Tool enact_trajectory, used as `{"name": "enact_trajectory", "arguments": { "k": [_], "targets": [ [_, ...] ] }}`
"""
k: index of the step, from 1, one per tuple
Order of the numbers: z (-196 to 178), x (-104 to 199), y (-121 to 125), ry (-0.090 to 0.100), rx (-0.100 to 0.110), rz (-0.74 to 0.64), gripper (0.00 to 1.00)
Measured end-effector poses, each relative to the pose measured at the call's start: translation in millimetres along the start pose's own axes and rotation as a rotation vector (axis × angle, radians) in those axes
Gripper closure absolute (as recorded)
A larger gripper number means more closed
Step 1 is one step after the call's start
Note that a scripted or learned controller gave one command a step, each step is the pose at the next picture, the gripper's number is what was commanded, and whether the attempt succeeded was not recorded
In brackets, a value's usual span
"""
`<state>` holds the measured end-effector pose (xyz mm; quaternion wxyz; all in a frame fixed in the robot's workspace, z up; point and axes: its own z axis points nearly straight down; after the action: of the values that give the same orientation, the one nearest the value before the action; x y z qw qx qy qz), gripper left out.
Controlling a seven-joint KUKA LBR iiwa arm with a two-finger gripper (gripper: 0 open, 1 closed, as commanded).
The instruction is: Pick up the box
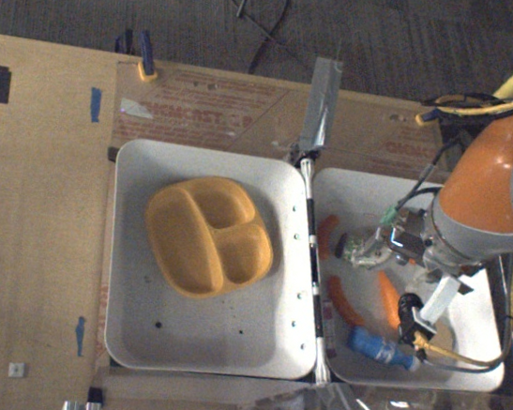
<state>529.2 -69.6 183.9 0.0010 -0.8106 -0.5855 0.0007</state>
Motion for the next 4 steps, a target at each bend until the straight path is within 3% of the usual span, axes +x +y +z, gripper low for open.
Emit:
{"name": "enact_trajectory", "arguments": {
  "k": [1, 2, 3, 4],
  "targets": [
    [-144, -9, 63, -0.001, -0.003, 0.153, 0.0],
    [-154, -7, 63, -0.002, -0.004, 0.148, 1.0],
    [-154, -6, 63, -0.002, -0.003, 0.147, 0.0],
    [-19, -54, -6, 0.0, -0.001, 0.05, 0.0]
  ]
}}
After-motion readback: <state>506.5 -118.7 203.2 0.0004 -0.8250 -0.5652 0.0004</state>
